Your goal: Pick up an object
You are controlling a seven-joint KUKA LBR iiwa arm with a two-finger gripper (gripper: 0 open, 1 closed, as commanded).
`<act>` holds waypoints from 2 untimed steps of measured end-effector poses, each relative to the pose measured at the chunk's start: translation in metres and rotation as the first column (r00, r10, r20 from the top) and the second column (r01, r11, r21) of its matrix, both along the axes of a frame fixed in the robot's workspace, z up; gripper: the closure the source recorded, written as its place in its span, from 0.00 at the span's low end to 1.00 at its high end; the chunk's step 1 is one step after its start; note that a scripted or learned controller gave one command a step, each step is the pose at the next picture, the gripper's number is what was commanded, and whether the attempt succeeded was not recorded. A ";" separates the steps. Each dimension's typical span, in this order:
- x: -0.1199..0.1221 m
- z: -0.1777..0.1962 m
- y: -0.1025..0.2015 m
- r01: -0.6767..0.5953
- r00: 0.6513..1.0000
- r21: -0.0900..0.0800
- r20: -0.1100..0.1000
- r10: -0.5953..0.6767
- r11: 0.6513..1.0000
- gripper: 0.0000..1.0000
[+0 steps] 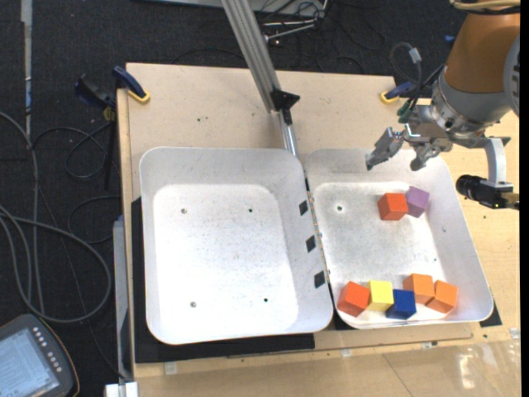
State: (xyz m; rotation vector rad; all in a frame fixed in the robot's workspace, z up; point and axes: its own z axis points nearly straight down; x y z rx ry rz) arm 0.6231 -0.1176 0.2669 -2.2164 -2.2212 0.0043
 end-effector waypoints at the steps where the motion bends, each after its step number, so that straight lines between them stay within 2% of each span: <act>1: 0.001 0.003 0.000 0.000 1.000 -0.001 0.005 0.000 1.000 0.00; 2: 0.000 -0.060 0.006 0.001 1.000 0.000 -0.002 -0.001 1.000 0.00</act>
